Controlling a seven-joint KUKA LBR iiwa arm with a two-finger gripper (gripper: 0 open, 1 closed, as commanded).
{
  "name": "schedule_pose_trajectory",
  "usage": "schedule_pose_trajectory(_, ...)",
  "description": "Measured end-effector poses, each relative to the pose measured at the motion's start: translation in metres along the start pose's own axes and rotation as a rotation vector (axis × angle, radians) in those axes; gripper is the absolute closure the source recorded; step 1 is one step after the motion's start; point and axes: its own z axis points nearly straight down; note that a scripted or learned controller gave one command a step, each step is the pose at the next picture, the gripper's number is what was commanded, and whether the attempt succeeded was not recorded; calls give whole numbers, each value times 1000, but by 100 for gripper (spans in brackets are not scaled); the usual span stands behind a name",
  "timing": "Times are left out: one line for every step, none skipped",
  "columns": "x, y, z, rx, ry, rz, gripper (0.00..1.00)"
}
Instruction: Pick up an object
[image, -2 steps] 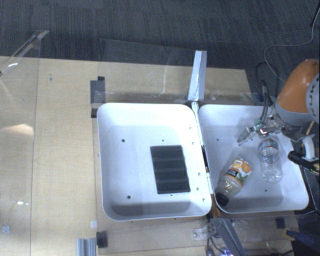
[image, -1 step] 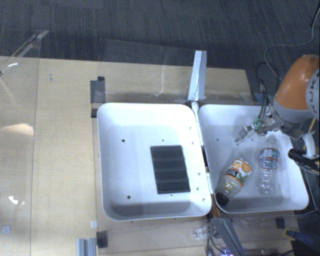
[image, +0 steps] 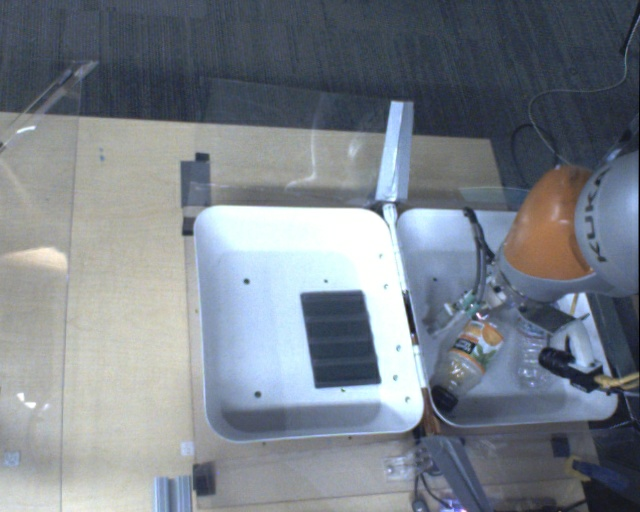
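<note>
Underneath, a wooden bench (image: 120, 330) on dark grey carpet (image: 250, 50).

I see the bench under even, diffuse overhead light — bright enough, with a cool cast. The left bin (image: 295, 320) is the brightest thing here; its white floor is nearly washed out, and a soft grey shadow lies along its near wall. Left of that bin, a pale glare patch sits on the clear sheet (image: 40, 262) over the wood. Behind the bin, faint reflections streak more clear panels. The picture is soft and grainy — the small bottle (image: 468, 357) right of the bin has a smeared, unreadable label, and my orange band (image: 545, 235) shows a gentle highlight.
</note>
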Motion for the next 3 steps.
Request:
schedule_pose_trajectory(1, 15, 0, 1, -2, 214, 0)
schedule_pose_trajectory(5, -50, -2, -6, -10, 203, 0)
schedule_pose_trajectory(2, -41, -17, -33, -23, 202, 100)
